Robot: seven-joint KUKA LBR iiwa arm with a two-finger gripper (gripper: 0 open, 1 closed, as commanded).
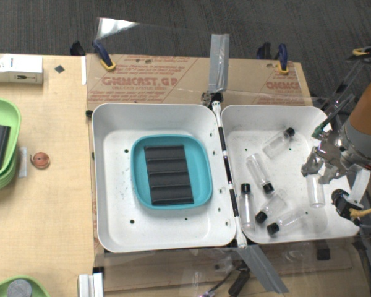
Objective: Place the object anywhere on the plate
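Camera view, plate: we see a teal rounded-square plate [171,171] with a dark ribbed insert, in the middle of the left shallow white bin [164,177].
Camera view, objects: several clear plastic vials with black caps [260,173] lie scattered in the right shallow white bin [290,177], from about 12 o'clock round to 7 o'clock of the bin's centre; all are lying down, some touching.
Camera view, gripper: the metal two-finger gripper [317,169] sits at about 3 o'clock of the right bin, with a clear vial [316,192] just below it. We cannot tell whether the jaws are apart or together, nor whether that vial is gripped.
Task thing: a vial, in the right bin, well apart from the plate.
Risk: we judge the smooth, round tubes likely to roll or slip from a pinch; transparency may hide their edges, and neighbours touching could be dragged along.
Materials: glossy clear plastic, matte black caps, smooth white bins, brown cardboard backing [154,79].
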